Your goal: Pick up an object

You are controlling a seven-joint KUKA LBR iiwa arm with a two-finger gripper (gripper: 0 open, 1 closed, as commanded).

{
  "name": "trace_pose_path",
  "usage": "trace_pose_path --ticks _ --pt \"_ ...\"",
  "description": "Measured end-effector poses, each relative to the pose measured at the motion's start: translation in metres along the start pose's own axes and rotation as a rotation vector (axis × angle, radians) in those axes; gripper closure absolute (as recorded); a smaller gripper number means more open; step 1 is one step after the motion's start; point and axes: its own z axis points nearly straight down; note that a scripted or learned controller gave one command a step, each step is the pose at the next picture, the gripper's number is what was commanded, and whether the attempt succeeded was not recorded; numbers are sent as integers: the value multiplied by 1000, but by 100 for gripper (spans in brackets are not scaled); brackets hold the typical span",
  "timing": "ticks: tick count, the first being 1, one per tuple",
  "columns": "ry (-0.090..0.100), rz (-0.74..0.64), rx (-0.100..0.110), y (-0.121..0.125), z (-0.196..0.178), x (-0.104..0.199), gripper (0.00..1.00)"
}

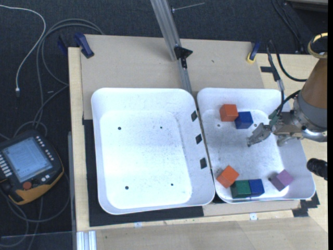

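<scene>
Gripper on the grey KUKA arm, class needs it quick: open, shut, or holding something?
Two-finger gripper: cannot be told; it hangs over the right white bin, no block between its tips.

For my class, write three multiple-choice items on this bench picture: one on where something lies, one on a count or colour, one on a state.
1. Where does the purple block lie?
A. Left bin
B. Right bin, near corner
C. On the bench

2. How many orange blocks are in the right bin?
A. One
B. Two
C. Three

3. What is the gripper doing?
A. Hanging over the right bin with no block in its jaws
B. Carrying a green block
C. Resting in the left bin

Answers: 1 B, it sits by the bin's near right corner. 2 B, one orange block far, another orange block near. 3 A, bare bin floor shows around it.
</scene>
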Motion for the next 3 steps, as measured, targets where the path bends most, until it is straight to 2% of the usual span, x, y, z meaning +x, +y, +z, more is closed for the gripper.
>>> trace_pose_path --ticks 1,2,3 --pt "-3 0 2 74 99 -39 0" --pt "1 -7 4 154 140 -14 0" --pt "-2 -3 -1 154 126 -17 100"
